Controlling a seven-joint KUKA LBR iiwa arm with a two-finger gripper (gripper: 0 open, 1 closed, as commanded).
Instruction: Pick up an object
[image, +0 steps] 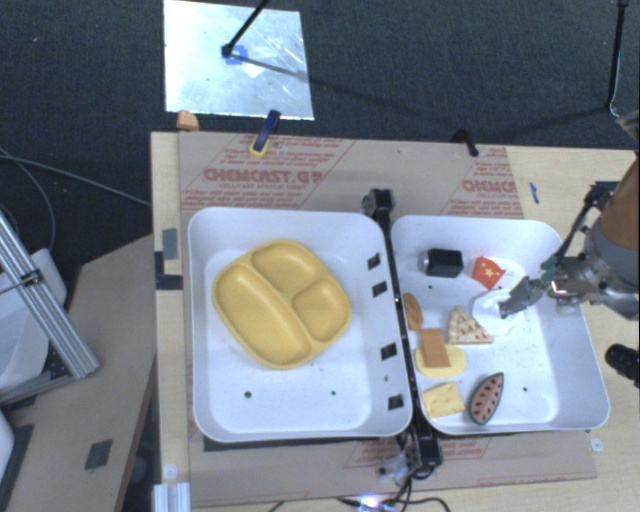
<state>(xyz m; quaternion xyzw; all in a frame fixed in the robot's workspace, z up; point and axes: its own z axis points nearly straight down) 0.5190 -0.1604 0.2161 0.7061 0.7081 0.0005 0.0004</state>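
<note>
Camera view is looking down on two white bins sitting side by side on a cardboard-covered bench. The left bin is carrying a yellow divided tray, lying near its middle and tilted a little.

The right bin is holding the small objects. A black block is lying near its far edge, with a red piece just beside it toward the right. A small white piece is sitting under the gripper's tip. A wedge with a pale patterned face is lying near the middle. Along the left edge, an orange-brown oval is resting, with an orange slab next to it lying on a yellow disc. Toward the near edge, a yellow square and a watermelon slice are lying close together.

The arm is reaching in from the right edge, and the gripper is hanging low over the right bin, just beside the wedge and above the white piece. Nothing is showing between its fingers, and whether they are apart or together is impossible to tell.
</note>
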